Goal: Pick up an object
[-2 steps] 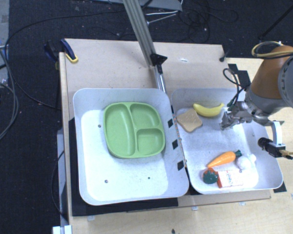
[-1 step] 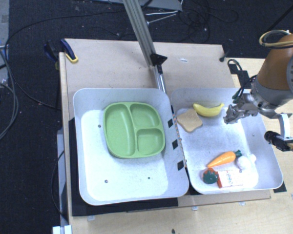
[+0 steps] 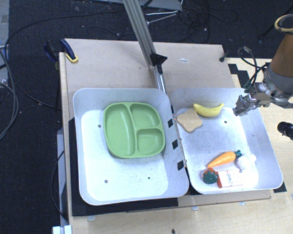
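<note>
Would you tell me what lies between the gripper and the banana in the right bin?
Nothing: in the camera view only bare white floor of the right bin separates the gripper from the banana.

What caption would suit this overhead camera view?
Gripper poised over the right bin near a banana; green tray in the left.

A robotics lab is suggested by loose cables (image 3: 19,89) strewn over dark carpet (beside a plywood worktop (image 3: 117,65)) and toy food.

no lettering is legible, not even on the carton (image 3: 230,179).
</note>
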{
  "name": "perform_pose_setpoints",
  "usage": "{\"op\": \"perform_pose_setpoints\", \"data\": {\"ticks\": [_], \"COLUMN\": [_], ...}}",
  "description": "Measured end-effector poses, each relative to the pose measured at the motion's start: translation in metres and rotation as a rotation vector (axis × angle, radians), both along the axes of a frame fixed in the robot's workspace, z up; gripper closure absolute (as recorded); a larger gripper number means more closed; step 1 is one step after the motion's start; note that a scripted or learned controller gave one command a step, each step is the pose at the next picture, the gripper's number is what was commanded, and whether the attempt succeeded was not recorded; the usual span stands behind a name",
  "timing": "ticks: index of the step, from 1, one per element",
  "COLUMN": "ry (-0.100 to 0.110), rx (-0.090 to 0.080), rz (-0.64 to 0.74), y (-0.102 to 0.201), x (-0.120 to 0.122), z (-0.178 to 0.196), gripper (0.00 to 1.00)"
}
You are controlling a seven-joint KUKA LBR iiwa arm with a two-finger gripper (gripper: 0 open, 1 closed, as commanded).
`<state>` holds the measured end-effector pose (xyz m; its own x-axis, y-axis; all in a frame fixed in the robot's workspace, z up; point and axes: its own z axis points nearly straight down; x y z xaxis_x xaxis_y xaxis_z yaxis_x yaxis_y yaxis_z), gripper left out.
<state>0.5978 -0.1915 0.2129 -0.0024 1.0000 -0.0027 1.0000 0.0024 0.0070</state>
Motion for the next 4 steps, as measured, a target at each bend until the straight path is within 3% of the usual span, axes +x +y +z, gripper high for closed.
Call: {"op": "perform_pose_setpoints", "data": {"ticks": [1,4], "ry": [-0.001,0.005], "rx": [0.0,0.004], "rz": [0.0,0.005], "y": [0.0,0.159], "x": [0.001,0.029], "z": [0.054,0.046], "gripper": [1.0,1.0]}}
